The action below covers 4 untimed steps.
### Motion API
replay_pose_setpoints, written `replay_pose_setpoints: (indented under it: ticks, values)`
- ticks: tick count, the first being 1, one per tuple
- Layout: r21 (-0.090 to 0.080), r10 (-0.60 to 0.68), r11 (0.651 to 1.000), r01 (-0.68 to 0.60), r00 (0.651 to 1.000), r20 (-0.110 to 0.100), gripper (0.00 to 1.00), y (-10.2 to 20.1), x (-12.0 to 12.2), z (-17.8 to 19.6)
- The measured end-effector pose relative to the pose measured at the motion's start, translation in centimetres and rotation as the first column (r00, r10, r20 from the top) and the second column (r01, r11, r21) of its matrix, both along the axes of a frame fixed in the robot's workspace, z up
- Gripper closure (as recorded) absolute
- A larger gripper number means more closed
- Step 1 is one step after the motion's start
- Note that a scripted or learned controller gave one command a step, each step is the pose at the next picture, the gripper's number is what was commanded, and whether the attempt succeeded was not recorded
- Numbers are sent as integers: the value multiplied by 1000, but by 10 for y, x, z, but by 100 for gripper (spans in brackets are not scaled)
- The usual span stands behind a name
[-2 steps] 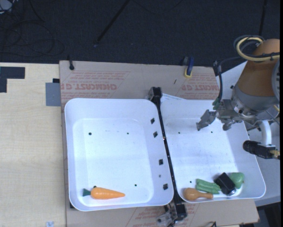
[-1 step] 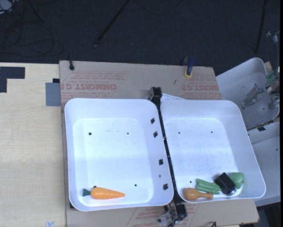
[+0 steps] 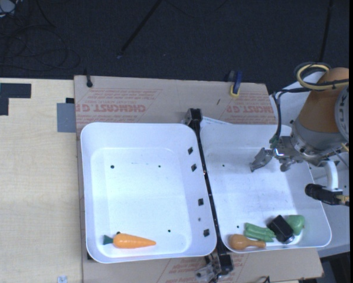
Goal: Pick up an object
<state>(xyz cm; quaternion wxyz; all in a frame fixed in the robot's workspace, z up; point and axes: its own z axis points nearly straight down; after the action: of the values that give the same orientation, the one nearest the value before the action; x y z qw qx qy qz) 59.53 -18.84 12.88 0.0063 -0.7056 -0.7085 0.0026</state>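
You are looking at two bins. The left bin [image 3: 94,152] is holding one carrot [image 3: 132,241] near its front wall. In the right bin [image 3: 235,158], four things are crowding the front corner: a tan gourd [image 3: 245,242], a green pod [image 3: 259,232], a black block [image 3: 281,228] and a green lump [image 3: 296,221]. Your tool [image 3: 272,161] is hanging over that bin's far right, fingers spread apart, gripping nothing. Cardboard [image 3: 164,102] under the bins is showing red print, mirrored, unreadable to me.
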Motion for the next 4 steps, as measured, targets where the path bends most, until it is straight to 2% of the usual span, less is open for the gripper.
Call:
replay_pose_setpoints:
  ticks: [1,2,3,4]
  values:
    - [-6,1,1000,-1,1000,14,0,-8,47,-19]
    - [-3,4,1000,-4,1000,19,0,71,46,72]
    - [-4,0,1000,1,1000,7,0,78,47,-47]
    - [-3,-5,1000,5,1000,8,0,162,48,33]
